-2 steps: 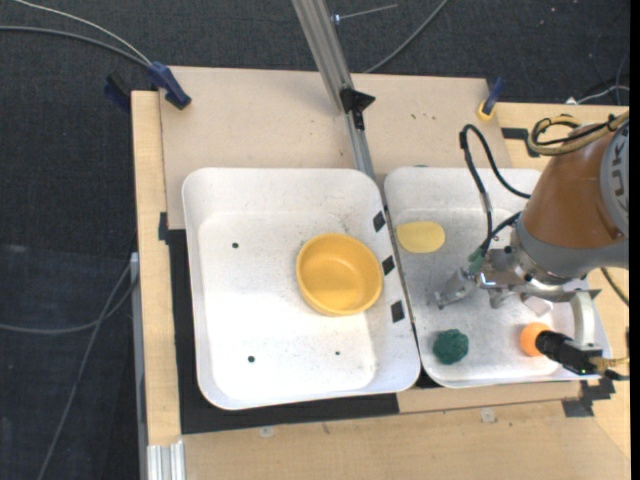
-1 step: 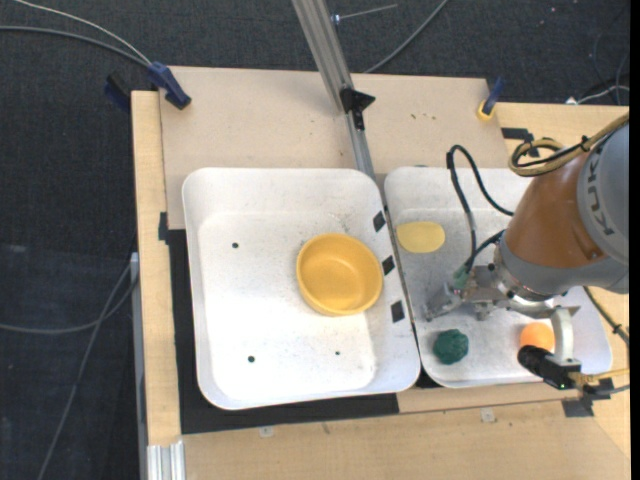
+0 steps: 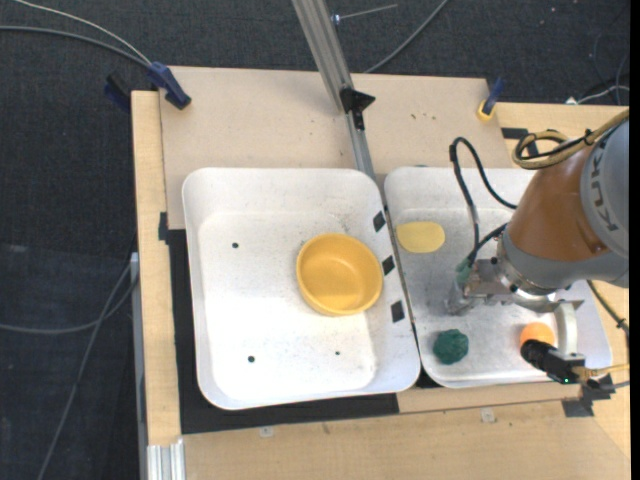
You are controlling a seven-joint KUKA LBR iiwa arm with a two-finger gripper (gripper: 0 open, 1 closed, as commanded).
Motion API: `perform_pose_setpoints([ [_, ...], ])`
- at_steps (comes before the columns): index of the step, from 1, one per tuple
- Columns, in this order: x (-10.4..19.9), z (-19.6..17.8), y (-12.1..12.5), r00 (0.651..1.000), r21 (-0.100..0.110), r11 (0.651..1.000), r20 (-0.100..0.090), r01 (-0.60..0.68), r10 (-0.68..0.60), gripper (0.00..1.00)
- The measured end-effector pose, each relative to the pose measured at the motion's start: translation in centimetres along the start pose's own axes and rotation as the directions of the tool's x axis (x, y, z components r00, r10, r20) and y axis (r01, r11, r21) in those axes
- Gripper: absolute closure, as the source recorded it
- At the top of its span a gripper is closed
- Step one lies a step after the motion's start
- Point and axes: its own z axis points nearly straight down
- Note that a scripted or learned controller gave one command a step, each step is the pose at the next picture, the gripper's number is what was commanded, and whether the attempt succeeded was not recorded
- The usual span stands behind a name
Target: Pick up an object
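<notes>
A yellow bowl (image 3: 338,273) sits upright in the left bin (image 3: 230,298), near its right wall. In the right bin (image 3: 440,373) lie a flat pale-yellow disc (image 3: 420,236) at the back left, a dark green lumpy object (image 3: 450,345) at the front left, and a small orange object (image 3: 535,334) at the front right. My gripper (image 3: 461,300) hangs low over the middle of the right bin, a little above and behind the green object and in front of the disc. Nothing is seen held in it.
A slanted metal pole (image 3: 330,58) runs from the top down to the gap between the bins. Black cables (image 3: 470,178) loop over the right bin's back. The arm's body (image 3: 560,228) covers the right bin's right side. Clamps stand at the bench corners.
</notes>
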Motion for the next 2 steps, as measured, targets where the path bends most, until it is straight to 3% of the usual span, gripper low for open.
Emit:
perform_pose_setpoints([
  [1,-0.2,-6.1,-0.4,1.0,-0.022,1.0,0.008,-0.001,0.001,1.0],
  [2,0.0,-10.7,-0.2,1.0,-0.021,1.0,0.008,0.0,0.0,1.0],
])
